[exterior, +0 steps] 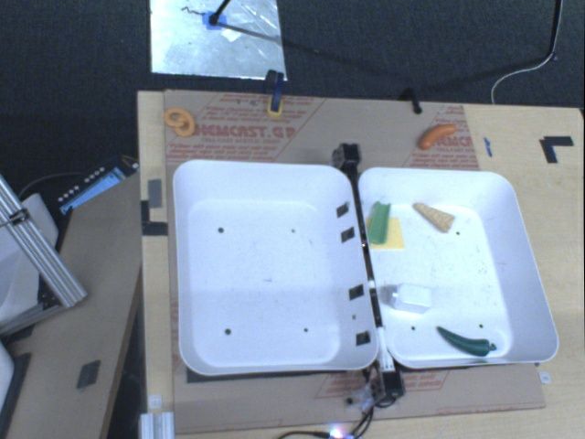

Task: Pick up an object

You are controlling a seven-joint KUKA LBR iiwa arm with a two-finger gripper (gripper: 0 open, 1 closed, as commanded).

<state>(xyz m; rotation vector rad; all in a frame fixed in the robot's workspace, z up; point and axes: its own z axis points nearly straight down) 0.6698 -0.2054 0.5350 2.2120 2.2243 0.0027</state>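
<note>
Cardboard-covered bench (274, 131), dark floor (411, 26) behind. Left bin (265, 166), right bin (439, 173) with sponge (394, 235), pepper (466, 341), cone (434, 216). Claw state: cannot tell.

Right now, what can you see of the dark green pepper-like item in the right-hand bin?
The dark green pepper is a slim, curved, glossy piece that looks like toy plastic, tapering to a point at its left end and thicker toward the right. It lies flat on the floor of the right bin, near the front wall, running roughly left to right with a slight slant. Nothing touches it; the small white block lies apart from it, up and to its left.
</note>
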